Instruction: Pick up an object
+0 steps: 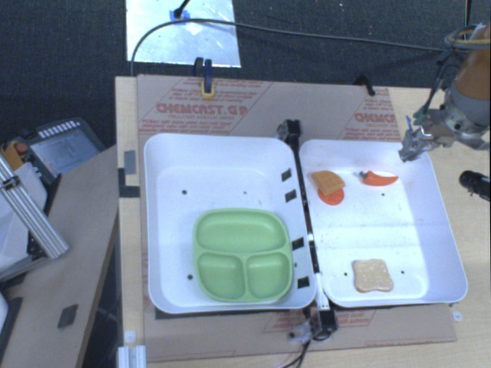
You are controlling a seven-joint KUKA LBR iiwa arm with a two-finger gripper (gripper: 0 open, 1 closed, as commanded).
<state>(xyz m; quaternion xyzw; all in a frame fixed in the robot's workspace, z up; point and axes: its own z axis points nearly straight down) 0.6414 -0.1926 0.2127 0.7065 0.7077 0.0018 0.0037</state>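
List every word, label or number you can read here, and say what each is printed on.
"CHEMCAST GP": red print on the brown board behind the left bin.
Red print on the same board behind the right bin: same style, partly cut off, not readable in full.
Red print at the board's front edge: too small to read.
Screen of the grey device on the left: blurred.

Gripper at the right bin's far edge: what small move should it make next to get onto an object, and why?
Probably a short move left and down toward the orange carrot piece. The gripper sits above the right bin's far right corner with nothing under it, and that piece is the nearest object, lying apart from the bread and tomato slice pile. The toast lies much farther, at the near edge.
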